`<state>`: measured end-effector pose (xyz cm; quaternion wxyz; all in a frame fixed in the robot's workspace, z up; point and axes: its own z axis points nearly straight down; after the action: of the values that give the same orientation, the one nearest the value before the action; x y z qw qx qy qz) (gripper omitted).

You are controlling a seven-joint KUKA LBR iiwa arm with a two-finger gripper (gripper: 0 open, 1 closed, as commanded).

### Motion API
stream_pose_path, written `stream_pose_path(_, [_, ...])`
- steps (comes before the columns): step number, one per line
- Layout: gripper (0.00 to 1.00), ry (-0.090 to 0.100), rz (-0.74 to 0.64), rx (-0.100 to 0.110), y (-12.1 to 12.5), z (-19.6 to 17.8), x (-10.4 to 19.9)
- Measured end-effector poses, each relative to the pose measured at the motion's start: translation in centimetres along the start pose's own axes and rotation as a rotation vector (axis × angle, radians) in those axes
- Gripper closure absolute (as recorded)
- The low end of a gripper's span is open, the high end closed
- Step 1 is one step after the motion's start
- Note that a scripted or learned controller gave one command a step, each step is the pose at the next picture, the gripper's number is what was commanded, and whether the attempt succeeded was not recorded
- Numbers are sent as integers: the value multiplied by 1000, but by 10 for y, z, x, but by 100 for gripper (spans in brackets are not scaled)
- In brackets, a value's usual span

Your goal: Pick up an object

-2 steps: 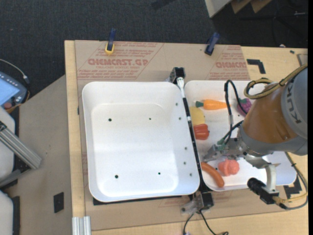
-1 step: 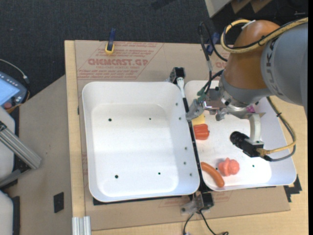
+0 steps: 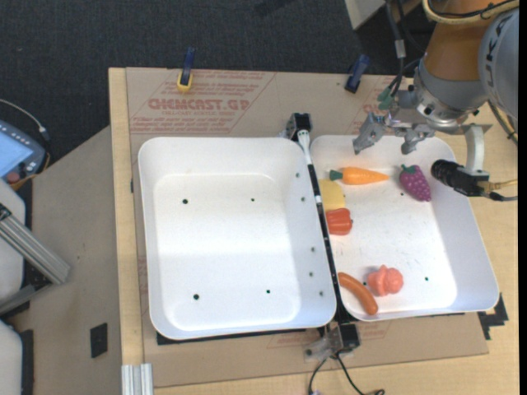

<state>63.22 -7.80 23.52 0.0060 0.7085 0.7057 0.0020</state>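
Orange carrot (image 3: 361, 175) is being treated as the likeliest target: it is lying flat near the far wall of the right bin (image 3: 461, 245), just below the end effector (image 3: 388, 141).

Risks, as judged from this frame:
- Carrot is tapered and lying on its side, so it is likely being squeezed out sideways if the fingers are closed off-centre.
- Purple grapes (image 3: 416, 182) are sitting just beside the carrot tip; a descent biased that way is risking a knock or a double pick.
- Far bin wall is close under the fingers; a low approach there is risking a rim strike.
- Yellow piece (image 3: 332, 194) and red pepper (image 3: 338, 220) are being crowded against the divider between the right bin and the left bin (image 3: 222, 237), so little finger clearance is being offered there.
- Pink item (image 3: 384, 281) and sausage (image 3: 358, 293) are lying near the front edge, well apart from the end effector.

Pose: the arm is being brought in from the right over the tabletop (image 3: 132, 138), wrist pointed down, orange band above it. End effector is being held above the far edge of the right bin, fingers spread apart, nothing between them.
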Motion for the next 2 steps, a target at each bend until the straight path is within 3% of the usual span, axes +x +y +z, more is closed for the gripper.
stream_pose_path(1, [0,5,-6,-9,-55,-158,20])
stream_pose_path(2, [100,3,-5,6,-55,-158,20])
